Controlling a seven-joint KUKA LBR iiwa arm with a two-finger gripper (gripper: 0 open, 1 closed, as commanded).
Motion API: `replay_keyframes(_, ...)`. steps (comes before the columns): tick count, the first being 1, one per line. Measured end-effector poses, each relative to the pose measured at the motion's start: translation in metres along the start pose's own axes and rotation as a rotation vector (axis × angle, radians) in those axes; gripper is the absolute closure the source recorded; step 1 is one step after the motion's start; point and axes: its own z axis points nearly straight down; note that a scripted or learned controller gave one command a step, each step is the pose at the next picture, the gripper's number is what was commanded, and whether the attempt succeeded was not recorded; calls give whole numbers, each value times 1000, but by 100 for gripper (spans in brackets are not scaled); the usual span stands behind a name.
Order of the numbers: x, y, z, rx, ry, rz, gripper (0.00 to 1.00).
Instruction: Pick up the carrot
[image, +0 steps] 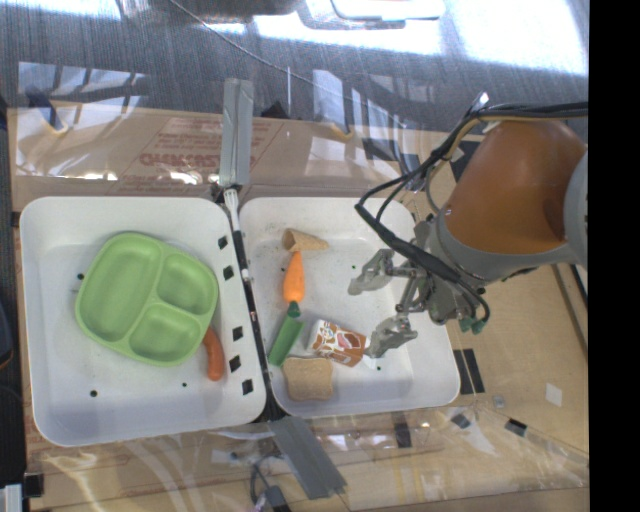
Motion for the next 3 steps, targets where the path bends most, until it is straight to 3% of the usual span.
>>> replay_keyframes(1,-113,30,168,-3,14,184,0)
replay_keyframes(2,-118,31,151,-1,-2,175,100)
replay_keyframes(3,-85,101,75,-3,-6,257,100)
